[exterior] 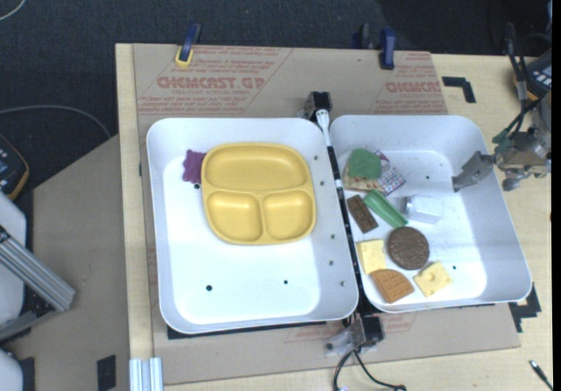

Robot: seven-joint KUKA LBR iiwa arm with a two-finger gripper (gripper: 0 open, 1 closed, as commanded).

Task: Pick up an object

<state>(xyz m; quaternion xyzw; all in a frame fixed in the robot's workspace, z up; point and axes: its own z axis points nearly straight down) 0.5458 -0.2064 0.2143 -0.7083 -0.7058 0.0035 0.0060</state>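
The grey two-finger gripper (473, 172) hovers with fingers spread and empty at the right white bin's (500, 231) edge; it should centre over one isolated item, perhaps the round brown disc (408, 247), before descending.

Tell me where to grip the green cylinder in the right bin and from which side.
Grip the green cylinder across its middle, coming straight down from above. It lies flat and slanted, long and narrow, so the fingers should probably close across its short width. Its lower end lies close to the brown disc and a brown bar sits beside it, so the middle looks freest. The gripper is at the bin's right wall.
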